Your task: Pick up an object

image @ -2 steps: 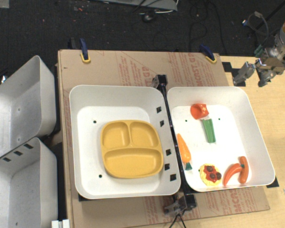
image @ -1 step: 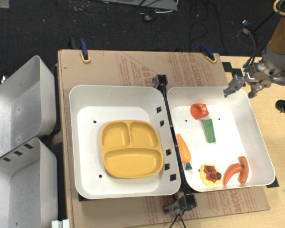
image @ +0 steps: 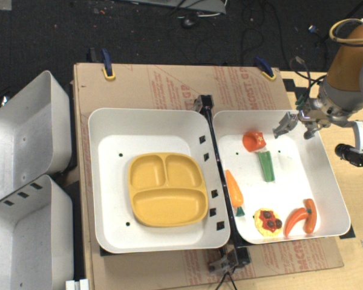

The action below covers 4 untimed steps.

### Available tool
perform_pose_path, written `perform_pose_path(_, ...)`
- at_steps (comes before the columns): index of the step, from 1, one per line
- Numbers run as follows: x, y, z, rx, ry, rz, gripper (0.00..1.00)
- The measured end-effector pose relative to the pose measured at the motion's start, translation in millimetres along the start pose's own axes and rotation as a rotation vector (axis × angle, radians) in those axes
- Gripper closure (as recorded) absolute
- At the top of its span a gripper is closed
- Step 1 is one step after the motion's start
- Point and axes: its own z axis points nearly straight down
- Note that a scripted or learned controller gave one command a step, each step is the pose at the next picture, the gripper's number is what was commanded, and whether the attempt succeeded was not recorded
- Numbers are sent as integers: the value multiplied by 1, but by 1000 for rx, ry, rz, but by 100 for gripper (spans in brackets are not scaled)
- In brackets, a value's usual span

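The right bin (image: 327, 168) holds a red pepper-like toy (image: 253, 141), a green stick (image: 266, 165), an orange carrot (image: 234, 190), a small pizza slice (image: 268, 221) and red-orange sausages (image: 304, 217). My gripper (image: 297, 126) hangs over the bin's upper right corner, right of the red toy and apart from it. Its fingers (image: 284, 126) are spread and hold nothing.
A yellow divided plate (image: 167, 189) lies in the left bin (image: 109, 162). The two bins meet at a black divider (image: 216, 162). White bin walls (image: 24, 162) stand off the bench at the far left. The arm's orange band (image: 349, 47) is at the top right.
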Motion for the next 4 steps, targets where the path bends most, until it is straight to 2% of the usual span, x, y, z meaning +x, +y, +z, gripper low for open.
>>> perform_pose_path(1,2,4,61,-7,-2,-3,0)
perform_pose_path(2,2,5,46,-14,-5,-5,100)
perform_pose_path(3,11,12,-9,-13,-4,-5,100)
perform_pose_path(4,4,6,-67,-14,-5,0,100)
